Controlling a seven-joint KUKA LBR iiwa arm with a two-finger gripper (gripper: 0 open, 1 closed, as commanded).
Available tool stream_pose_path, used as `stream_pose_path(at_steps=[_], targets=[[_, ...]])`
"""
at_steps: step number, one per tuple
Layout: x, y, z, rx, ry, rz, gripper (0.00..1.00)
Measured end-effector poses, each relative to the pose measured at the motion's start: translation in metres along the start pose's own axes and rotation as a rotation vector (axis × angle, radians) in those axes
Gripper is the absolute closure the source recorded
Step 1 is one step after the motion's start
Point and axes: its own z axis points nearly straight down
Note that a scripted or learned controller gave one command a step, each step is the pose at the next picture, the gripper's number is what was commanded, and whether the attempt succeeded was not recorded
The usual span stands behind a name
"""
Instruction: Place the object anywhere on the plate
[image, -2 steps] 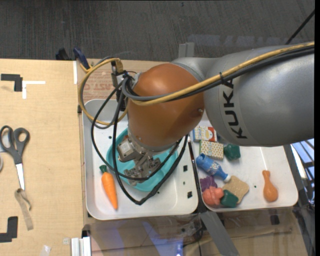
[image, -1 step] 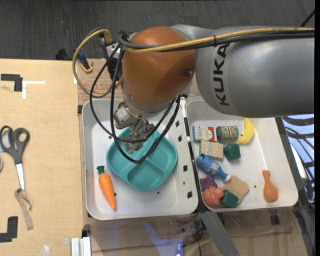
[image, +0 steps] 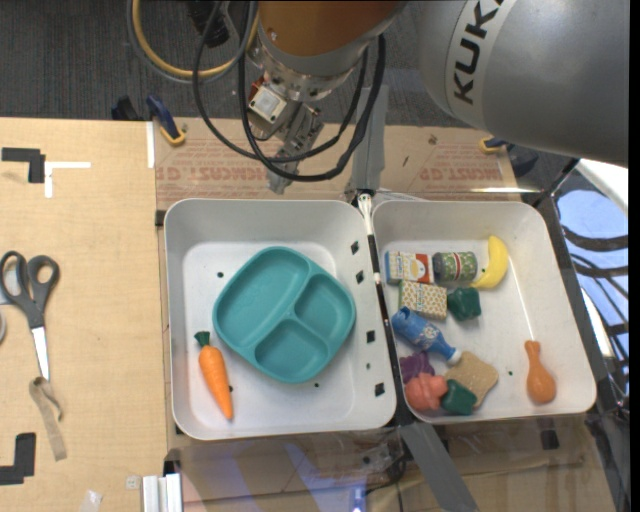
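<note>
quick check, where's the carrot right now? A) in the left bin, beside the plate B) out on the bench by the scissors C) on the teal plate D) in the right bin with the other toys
A: the carrot lies on the floor of the left bin, just off the lower-left edge of the teal plate, not on it.

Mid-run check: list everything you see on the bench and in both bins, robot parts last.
plate: 1, teal, three compartments, left bin
carrot: 1, orange, left bin, beside the plate
banana: 1, yellow, right bin, far side
can: 1, green label, right bin
cartons: 2, white, right bin
bottle: 1, blue, right bin
drumstick: 1, orange-brown, right bin
scissors: 1, grey handles, bench at left
end effector: 1, above the far rim of the left bin
</note>
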Motion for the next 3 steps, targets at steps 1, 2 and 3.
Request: stream_pose_path(at_steps=[1, 2, 3], targets=[[0.029, 0.031, -0.123, -0.001, 0.0, -0.012, 1.0], [0.068, 0.073, -0.149, -0.001, -0.001, 0.126, 1.0], [0.112, 0.121, -0.136, -0.004, -0.002, 0.149, 1.0]])
